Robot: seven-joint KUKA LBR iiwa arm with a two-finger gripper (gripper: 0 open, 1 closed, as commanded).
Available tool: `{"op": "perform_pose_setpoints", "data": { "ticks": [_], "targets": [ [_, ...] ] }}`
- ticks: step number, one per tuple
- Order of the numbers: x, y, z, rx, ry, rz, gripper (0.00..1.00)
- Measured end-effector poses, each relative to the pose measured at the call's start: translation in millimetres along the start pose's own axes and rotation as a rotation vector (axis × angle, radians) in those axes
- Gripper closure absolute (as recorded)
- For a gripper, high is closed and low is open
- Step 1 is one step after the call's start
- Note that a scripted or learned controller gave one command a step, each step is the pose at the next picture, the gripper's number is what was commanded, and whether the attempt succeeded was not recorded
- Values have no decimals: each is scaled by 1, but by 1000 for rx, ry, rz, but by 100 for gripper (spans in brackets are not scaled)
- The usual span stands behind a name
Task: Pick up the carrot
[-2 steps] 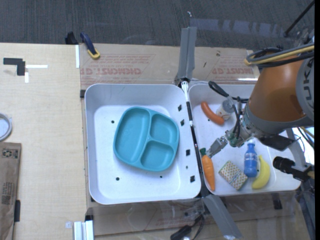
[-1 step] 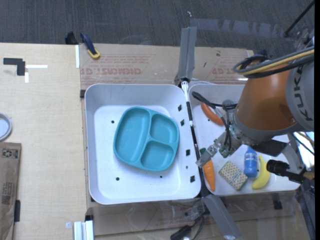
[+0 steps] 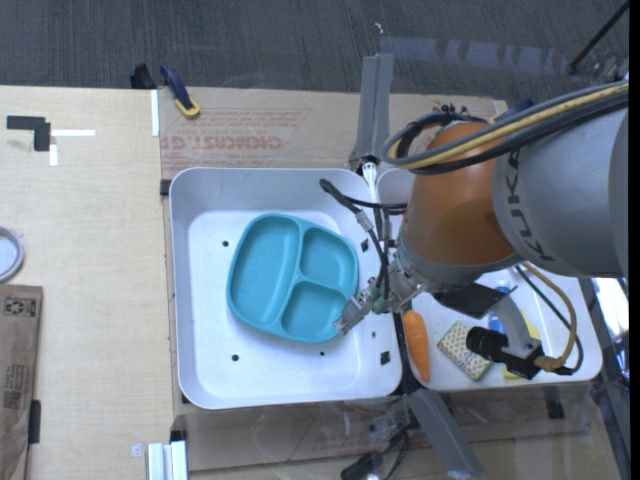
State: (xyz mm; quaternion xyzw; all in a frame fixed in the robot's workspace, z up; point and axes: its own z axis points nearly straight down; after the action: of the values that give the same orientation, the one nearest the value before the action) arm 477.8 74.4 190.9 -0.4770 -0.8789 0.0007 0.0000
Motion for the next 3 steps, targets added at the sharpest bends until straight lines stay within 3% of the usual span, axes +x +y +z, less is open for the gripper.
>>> {"op": "perform_pose_setpoints", "data": {
  "ticks": [1, 2, 3],
  "targets": [
    [29, 66, -40, 2, 0, 169, 0],
    [45, 58, 15, 2, 1, -216, 0],
    [114, 74, 99, -3, 0, -444, 0]
  ]
}}
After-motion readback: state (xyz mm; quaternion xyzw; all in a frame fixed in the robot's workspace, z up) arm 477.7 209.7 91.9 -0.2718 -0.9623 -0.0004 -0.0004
